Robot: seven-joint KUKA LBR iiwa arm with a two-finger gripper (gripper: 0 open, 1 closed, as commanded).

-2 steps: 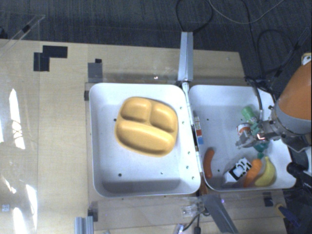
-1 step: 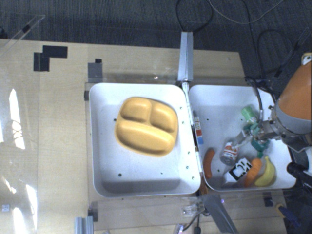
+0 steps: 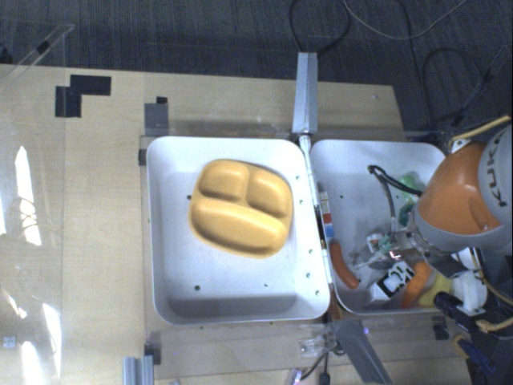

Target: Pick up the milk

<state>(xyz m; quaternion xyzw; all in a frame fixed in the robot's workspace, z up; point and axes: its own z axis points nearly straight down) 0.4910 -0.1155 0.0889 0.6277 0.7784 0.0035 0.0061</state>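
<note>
On the left of the table (image 3: 96,215) sits the left bin (image 3: 160,239), holding one soft-looking yellow loaf (image 3: 240,207) that lies well apart from anything the task concerns. Across the divider, the right bin (image 3: 353,167) is crowded along its near edge: a reddish sausage (image 3: 345,267) lies by the left wall, and just beside it, further right, is a small black-and-white carton that I take to be the milk (image 3: 396,281), lying among the clutter and touching an orange piece (image 3: 417,289). The tool (image 3: 385,251) hangs just above and beside the carton, under the arm (image 3: 457,199) with its orange band; whether it is open or closed I cannot tell, and nothing visible shows the carton gripped. A toy carton of this kind is probably light and fairly stiff, with smooth sides that may slip, so the likely best hold is across its two flat, opposite faces near the middle, clear of its neighbours.
</note>
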